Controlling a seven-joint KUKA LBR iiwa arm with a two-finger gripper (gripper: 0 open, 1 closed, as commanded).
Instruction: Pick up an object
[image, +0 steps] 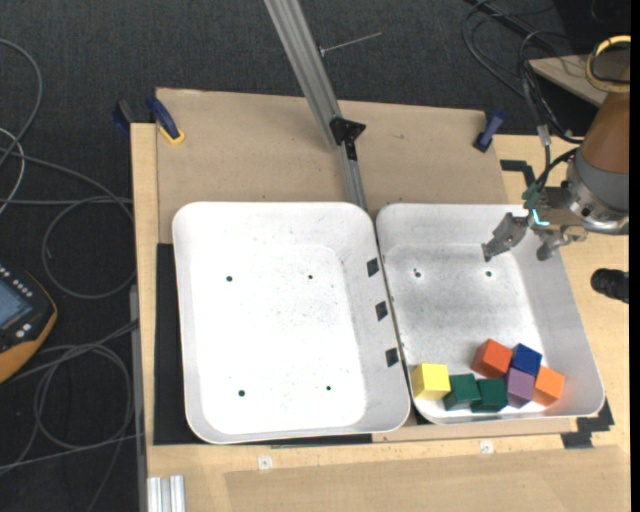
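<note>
Far left, you had a yellow-and-black handset (18, 315) lying on the dark floor among loose grey cables (70, 215). The desk (250, 150) was tan wood, with a blue clamp (163, 118) at its top left corner and another blue clamp (488, 130) at the top right. A grey metal bar (315, 85) ran down at a slant from the top edge to the gap between the bins.

Left bin (270, 320): white, shallow, four small dark dots on its floor. Three small black clips (380, 310) sat along the seam where it met the right bin (450, 290).

Your blocks were all in the right bin, bunched in its near right corner. Left to right: yellow block (432, 379), two green blocks (463, 389) and (490, 394) touching each other, red-orange block (492, 356) behind them, blue block (525, 358), purple block (521, 382) just in front of the blue one, and orange block (548, 383) nearest the right rim.

Your pincer (518, 240) hung over the far right part of the right bin, well apart from the blocks. Its two fingers stood apart, with nothing between them. Arm (605, 165) came in from the right edge, grey wrist below an orange band.
</note>
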